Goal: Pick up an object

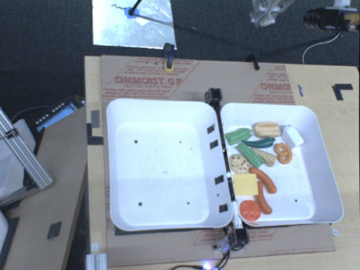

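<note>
Above the far edge of the surface (323, 77), well clear of both bins, we see the gripper (265, 11) hanging blurred, and we cannot tell how its jaws stand. Our candidates all lie in the right bin (323, 167), crowded toward its left wall: a bread roll (266, 129), a pretzel (283, 152), a yellow cheese slice (245, 184), a red sausage (264, 180), a tomato slice (250, 210). We judge the roll the best target; it stands proud and has some room around it. We should descend straight over it, jaws spread across its short side. The flat cheese and tomato would likely slip.
</note>
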Motion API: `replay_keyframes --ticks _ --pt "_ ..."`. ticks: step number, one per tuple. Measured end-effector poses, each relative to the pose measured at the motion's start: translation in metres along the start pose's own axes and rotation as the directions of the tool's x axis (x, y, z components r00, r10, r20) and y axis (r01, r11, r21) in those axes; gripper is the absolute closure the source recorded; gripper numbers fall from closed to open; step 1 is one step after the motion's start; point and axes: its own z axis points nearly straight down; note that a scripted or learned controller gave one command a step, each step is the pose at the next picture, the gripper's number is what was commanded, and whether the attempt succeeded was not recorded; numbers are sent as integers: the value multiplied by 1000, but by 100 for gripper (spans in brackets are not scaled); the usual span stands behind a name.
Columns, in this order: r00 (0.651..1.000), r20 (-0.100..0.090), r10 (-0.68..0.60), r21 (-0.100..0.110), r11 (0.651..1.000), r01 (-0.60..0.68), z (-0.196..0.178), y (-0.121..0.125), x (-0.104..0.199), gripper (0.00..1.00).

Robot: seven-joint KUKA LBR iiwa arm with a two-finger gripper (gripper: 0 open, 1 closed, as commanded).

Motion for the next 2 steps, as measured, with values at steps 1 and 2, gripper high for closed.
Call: replay_keyframes --ticks 1,2 --pt "1000 1 0 1 1000 0 20 0 -87 100" --pt "1000 -4 -14 -2 1000 14 -1 0 -46 100"
